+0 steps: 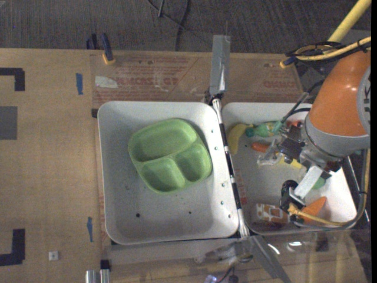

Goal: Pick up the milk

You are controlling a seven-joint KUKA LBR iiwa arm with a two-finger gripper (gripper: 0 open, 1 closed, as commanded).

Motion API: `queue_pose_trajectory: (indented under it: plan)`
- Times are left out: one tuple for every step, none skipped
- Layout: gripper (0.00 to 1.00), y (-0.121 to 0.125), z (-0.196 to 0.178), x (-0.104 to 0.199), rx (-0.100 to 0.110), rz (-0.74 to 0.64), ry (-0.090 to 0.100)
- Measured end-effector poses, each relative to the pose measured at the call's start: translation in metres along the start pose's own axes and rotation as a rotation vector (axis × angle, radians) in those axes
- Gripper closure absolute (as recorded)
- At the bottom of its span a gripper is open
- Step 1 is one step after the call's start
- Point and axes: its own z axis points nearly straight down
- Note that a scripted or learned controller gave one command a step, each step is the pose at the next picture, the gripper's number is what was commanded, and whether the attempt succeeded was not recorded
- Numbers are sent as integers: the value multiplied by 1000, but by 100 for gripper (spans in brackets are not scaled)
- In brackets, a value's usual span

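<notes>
Pincer [272, 154] over rt bin [259, 184], open or shut can't tell, milk carton [270, 214] lying apart at bin's near wall

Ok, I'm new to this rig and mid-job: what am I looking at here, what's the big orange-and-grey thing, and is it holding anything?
This is one fixed camera above the bench, looking down at a slant. The orange-and-grey shape on the right is the robot arm. Its gripper hangs over the right bin. That bin holds a banana, a green item, two orange items and a small brown-and-white carton at the near edge, probably the milk. The left bin holds a green divided plate. The carton lies apart from the gripper, so the milk isn't picked up. The view is too blurred to tell whether the gripper has anything else.
</notes>
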Motion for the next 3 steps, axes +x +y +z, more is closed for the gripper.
queue_pose_trajectory:
  plan:
    - [0, 0, 0, 0, 0, 0, 0]
    - [0, 0, 0, 0, 0, 0, 0]
    - [0, 37, 62, -23, 4, -22, -1]
